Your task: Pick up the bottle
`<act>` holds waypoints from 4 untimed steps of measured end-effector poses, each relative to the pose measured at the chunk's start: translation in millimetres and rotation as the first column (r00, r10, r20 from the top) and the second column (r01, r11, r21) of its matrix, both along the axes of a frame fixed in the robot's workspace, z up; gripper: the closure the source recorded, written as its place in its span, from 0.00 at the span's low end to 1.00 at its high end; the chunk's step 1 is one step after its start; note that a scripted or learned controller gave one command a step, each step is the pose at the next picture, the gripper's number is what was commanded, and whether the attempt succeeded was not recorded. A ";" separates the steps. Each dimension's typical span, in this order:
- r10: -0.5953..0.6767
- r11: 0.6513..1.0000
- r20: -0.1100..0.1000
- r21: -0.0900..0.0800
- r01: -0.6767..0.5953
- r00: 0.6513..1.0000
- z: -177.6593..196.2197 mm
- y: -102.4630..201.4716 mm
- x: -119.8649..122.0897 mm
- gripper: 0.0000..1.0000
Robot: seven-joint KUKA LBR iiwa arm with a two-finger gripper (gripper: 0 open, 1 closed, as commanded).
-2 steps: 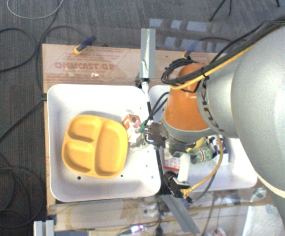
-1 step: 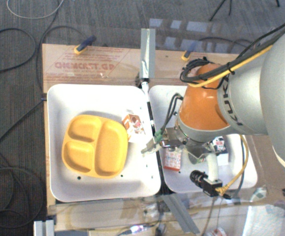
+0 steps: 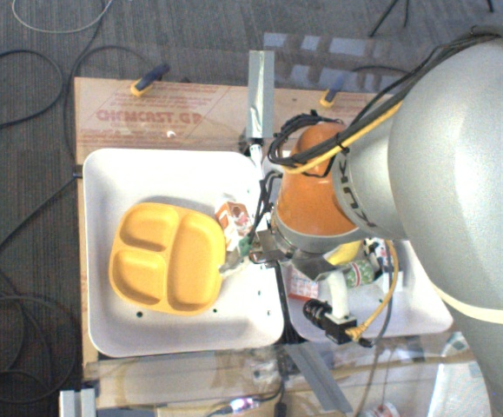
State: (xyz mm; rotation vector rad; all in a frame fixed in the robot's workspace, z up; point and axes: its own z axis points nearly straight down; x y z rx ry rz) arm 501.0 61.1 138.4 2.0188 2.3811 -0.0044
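The bottle (image 3: 360, 273), judged by its green-and-red label, lies in the right bin (image 3: 425, 315), mostly hidden beneath the arm (image 3: 320, 198). It rests low among other items; no lift is evident, so the pick remains outstanding. The hand (image 3: 253, 248) sits over the divide between the bins, near the yellow tray (image 3: 168, 259) in the left bin (image 3: 147, 168). Its finger state cannot be determined.

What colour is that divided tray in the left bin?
Yellow: the divided tray shows best in the camera view.
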 end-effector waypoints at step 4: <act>-0.300 0.954 -0.017 0.010 0.300 0.954 81.5 -130.7 -18.4 1.00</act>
